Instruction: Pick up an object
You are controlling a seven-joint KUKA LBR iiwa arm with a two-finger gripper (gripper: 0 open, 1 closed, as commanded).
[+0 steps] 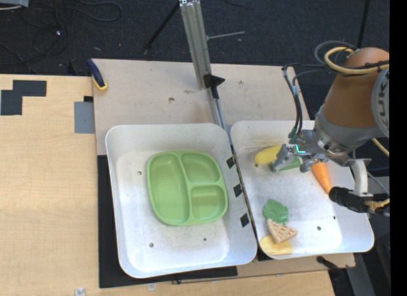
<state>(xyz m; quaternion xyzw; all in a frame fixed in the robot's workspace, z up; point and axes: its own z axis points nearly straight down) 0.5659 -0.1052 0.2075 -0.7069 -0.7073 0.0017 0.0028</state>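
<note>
In the right bin point(337, 237) lie a yellow banana-like piece point(266, 155), an orange carrot point(321, 175), a green leafy piece point(275, 211) and a pizza-slice toy point(280, 231) on a yellow piece point(277, 246). My gripper point(282, 163) hangs low over the bin's upper part, just right of the yellow piece and left of the carrot. A pale green object sits right beside its tips. I cannot see whether anything is held.
The left bin point(127, 225) holds a green divided plate point(187, 187). An aluminium post point(197, 40) rises behind the bins. A black and yellow connector point(356, 200) sticks out over the right bin's right side.
</note>
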